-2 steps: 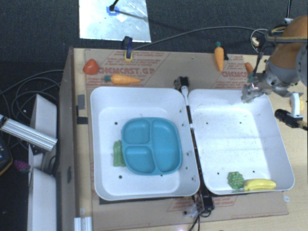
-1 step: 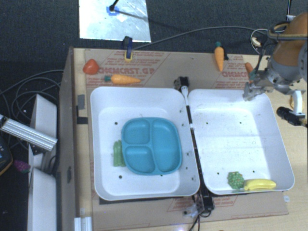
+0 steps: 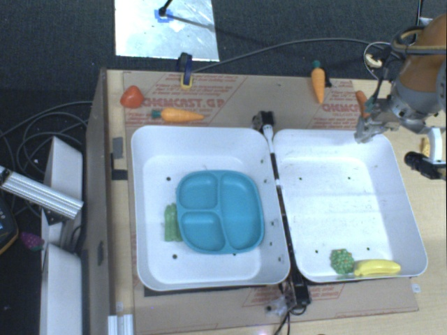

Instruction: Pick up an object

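A green broccoli piece [image 3: 341, 260] and a yellow banana [image 3: 378, 267] lie at the near edge of the right bin [image 3: 335, 187]. A blue divided plate [image 3: 220, 211] sits in the left bin [image 3: 150, 187], with a green object [image 3: 171, 223] along its left side. My gripper [image 3: 366, 130] hangs over the far right corner of the right bin, well away from the broccoli and banana. Nothing shows between its fingertips.
On the cardboard behind the bins lie a red tomato [image 3: 131, 97], an orange carrot [image 3: 180, 115] and a second carrot [image 3: 318, 84]. A blue and yellow clamp [image 3: 186, 69] holds the far edge. Cables trail at the left.
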You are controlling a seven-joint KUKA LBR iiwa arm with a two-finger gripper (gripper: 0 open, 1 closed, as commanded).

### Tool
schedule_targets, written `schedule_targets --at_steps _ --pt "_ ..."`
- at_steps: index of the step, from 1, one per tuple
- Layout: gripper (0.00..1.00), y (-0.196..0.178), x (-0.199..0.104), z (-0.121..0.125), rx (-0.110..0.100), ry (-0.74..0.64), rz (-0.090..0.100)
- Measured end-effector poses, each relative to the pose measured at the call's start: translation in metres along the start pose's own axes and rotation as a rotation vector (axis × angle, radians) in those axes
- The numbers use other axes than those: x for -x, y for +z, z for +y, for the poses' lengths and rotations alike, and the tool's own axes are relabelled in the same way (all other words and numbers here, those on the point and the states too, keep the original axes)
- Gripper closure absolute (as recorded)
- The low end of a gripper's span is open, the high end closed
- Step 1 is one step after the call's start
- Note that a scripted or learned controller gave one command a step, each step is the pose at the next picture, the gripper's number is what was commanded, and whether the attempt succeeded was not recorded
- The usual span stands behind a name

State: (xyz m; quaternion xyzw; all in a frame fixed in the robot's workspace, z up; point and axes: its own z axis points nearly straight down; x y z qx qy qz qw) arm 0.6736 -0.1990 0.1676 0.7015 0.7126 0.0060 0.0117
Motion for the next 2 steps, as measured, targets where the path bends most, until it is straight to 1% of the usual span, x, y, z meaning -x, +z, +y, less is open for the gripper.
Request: schedule_targets --at_steps 1,2 --pt "1.00 0.076 -0.019 -0.066 -0.026 0.015 0.009" --pt "1.00 0.064 -0.018 -0.064 -0.020 0.014 0.007"
